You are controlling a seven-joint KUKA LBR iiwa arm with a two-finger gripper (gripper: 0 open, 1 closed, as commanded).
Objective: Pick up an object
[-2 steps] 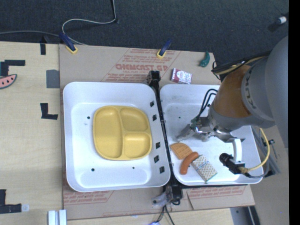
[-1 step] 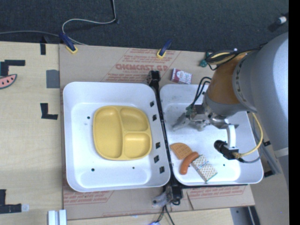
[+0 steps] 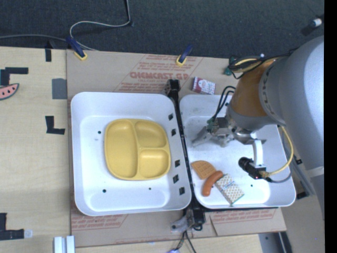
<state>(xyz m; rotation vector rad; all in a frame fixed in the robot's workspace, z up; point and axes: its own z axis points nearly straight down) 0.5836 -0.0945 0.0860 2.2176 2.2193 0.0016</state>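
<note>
The glossy grey arm is reaching into the right bin (image 3: 274, 196), its metal gripper (image 3: 202, 136) hanging low over bare white floor with fingers parted and nothing between them. Near that bin's front edge are lying a tan bread-like slice (image 3: 201, 167), an orange sausage-shaped piece (image 3: 211, 182) and a speckled rectangular block (image 3: 229, 188), clustered together. The left bin (image 3: 89, 194) is holding a smooth yellow three-compartment plate (image 3: 138, 148).
</note>
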